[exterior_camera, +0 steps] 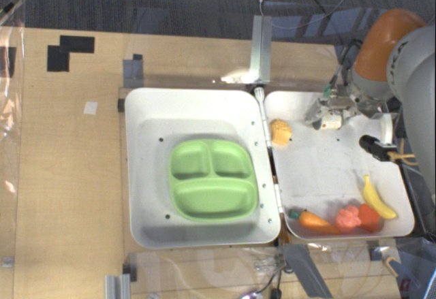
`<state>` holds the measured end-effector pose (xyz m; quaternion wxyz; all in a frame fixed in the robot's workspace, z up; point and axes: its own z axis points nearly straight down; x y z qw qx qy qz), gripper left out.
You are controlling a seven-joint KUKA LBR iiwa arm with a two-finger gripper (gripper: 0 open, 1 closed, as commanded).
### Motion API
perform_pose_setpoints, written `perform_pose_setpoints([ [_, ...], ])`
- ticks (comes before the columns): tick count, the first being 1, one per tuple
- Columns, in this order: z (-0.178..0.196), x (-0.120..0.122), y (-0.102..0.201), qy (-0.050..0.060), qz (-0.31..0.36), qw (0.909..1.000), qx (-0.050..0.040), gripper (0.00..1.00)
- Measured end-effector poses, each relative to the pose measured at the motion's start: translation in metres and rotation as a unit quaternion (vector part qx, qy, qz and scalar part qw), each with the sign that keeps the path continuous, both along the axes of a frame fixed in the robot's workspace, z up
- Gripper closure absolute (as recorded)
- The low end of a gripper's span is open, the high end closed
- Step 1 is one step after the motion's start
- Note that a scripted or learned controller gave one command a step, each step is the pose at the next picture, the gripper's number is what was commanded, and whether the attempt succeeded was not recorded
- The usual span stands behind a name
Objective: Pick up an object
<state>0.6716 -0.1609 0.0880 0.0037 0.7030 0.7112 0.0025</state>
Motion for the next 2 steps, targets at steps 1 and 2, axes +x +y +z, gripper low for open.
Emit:
perform_pose_setpoints([
  [1, 0.013, 0.003, 0.002, -0.003, 0.003, 1.0000, -0.0011, 1.00],
  [2, 0.099, -0.071, 0.093, 0.001, 0.040, 0.9992, 0.0009, 1.00],
])
